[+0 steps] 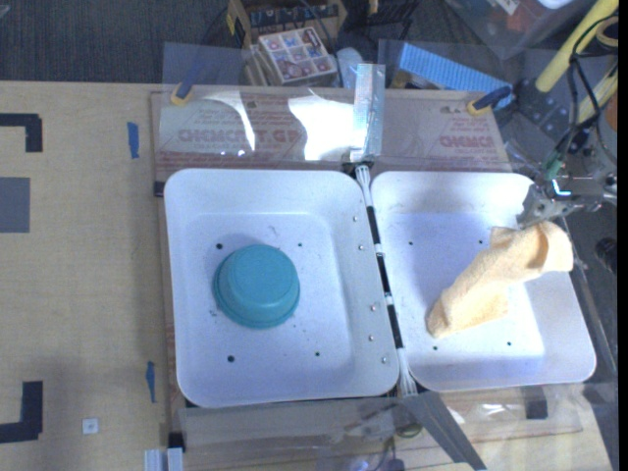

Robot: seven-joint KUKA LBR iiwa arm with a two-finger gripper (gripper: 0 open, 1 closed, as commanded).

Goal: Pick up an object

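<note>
Two shallow white bins side by side on a light wooden surface (78,292): left bin (196,204), right bin (432,199), meeting along a central seam. In left bin: one teal bowl-like object (257,284), round, resting upside down on the floor of the bin, slightly left of centre, well apart from all walls. In right bin: one pale yellow cloth (496,276), soft and rolled or bunched, stretched on a slant from lower left to upper right; lower end near the middle of the bin floor, upper end at the right wall. End effector (546,199) at the upper right corner of the right bin, just above the upper end of the cloth; metallic, partly lost against clutter; finger spread and any hold on the cloth: cannot tell. Contact between end effector and cloth not clear, though the upper end of the cloth lies directly beneath it. Behind the bins: a clear plastic panel (334,126) with glare and reversed red lettering. Further back: boxes (289,52) and a blue ridged item (442,69). Far right: yellow hose (579,32) and dark cables (579,116). On the surface at left: black tape marks (25,130) and short blue tape strips (132,138).
</note>
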